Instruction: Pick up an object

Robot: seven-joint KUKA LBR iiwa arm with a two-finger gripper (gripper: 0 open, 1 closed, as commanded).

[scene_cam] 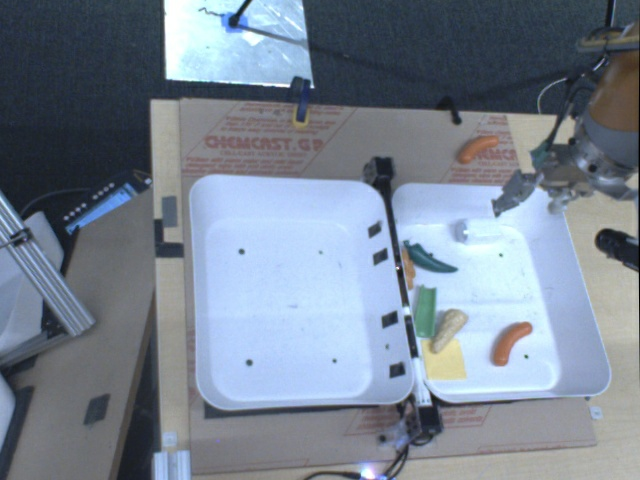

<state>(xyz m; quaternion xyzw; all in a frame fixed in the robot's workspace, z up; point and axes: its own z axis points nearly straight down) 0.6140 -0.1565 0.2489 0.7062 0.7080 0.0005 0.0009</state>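
My gripper (530, 200) hangs over the far right corner of the right bin (570, 298), open, with nothing between its fingers. Just below and left of it a small pale clear object (478, 232) lies on the bin floor. Further down the bin lie a dark green pepper (430, 259), a green block (426, 308), a beige lumpy piece (449, 328), a flat yellow square (446, 360) and an orange sausage (511, 342). A small orange bit (408, 265) sits against the divider.
A second orange sausage (481, 148) lies outside the bins on the board behind the right bin. The left bin (210, 268) stands beside it. Black clips (379, 230) line the seam between the bins. A shiny sheet (235, 28) lies at the back.
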